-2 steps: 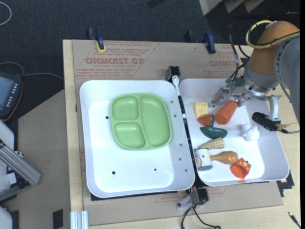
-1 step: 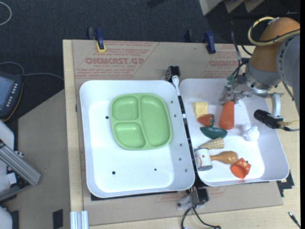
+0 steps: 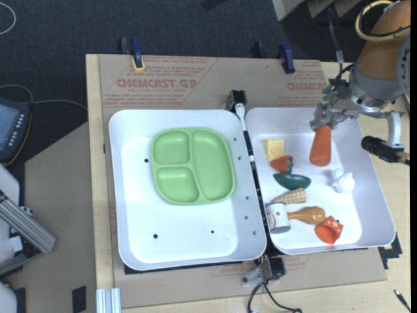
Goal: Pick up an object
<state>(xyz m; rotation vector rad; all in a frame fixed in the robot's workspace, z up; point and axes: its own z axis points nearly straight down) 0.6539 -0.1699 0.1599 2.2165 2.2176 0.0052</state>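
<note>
Orange plastic carrot (image 3: 320, 147) hangs upright at the back of the right bin (image 3: 374, 194), its top end pinched between the fingers of the gripper (image 3: 326, 118), which closes on it from above. Its long axis runs nearly vertical in the camera view, the blunt lower end pointing down toward the bin floor, and whether that end touches the floor or hangs just clear cannot be told from this slant. Directly above the carrot sits the wrist, with the grey arm and its orange band (image 3: 388, 41) reaching in from the right, so the object lies straight below the end effector and in line with it. By the look of it, a straight lift is all the coming move calls for, provided the narrow hold on the tip does not slip. Nearby in the same bin lie a yellow cheese wedge (image 3: 275, 149), a red and green pepper piece (image 3: 283, 163), a dark green leaf shape (image 3: 294, 180), a white crumpled piece (image 3: 342, 181), a waffle cone (image 3: 290, 197), a chicken drumstick (image 3: 305, 214), a small can (image 3: 277, 217) and a red toy (image 3: 329, 229), all apart from the carrot. Across the divider, the left bin (image 3: 130, 194) bears a green sectioned plate (image 3: 193, 165), well away from the arm
</note>
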